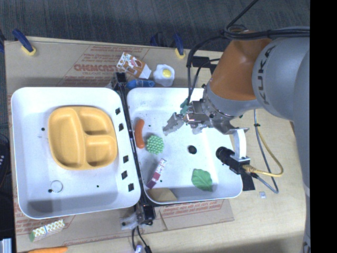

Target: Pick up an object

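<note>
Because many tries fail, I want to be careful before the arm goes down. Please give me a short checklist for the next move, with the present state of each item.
1. Tool is above the right white bin: ok.
2. Nothing between the fingers: ok, none of the things lies there.
3. Fingers open enough for a grasp: cannot tell.
4. A target is near: ok, the round green knobbly ball and the orange sausage-shaped toy lie just left of the tool.
5. Target stands free: not ok, ball and sausage look to be touching.
6. Other choices apart: ok, the flat green leaf-shaped piece and the small purple and white tube lie separately.
</note>
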`<state>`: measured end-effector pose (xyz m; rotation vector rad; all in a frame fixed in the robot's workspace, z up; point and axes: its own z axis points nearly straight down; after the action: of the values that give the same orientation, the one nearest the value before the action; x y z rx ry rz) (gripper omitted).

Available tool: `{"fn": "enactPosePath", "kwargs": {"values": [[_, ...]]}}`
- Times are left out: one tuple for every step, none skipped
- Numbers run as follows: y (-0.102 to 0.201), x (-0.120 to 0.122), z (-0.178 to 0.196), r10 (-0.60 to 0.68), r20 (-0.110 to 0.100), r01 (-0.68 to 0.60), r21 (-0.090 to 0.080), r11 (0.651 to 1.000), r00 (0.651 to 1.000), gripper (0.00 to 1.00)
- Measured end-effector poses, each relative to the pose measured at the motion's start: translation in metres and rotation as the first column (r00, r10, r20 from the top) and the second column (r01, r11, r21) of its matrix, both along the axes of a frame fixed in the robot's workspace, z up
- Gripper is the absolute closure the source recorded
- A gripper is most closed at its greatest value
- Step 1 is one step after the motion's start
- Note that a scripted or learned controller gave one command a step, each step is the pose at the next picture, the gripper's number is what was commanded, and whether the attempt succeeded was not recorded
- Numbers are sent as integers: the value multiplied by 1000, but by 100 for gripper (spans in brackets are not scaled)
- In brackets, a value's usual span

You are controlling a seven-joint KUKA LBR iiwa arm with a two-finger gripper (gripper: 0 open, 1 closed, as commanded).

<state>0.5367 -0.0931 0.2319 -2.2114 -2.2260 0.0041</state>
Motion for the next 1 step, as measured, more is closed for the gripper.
{"fn": "enactPosePath", "kwargs": {"values": [[48,5,-41,38,-1,-38,-1,999,999,0]]}}
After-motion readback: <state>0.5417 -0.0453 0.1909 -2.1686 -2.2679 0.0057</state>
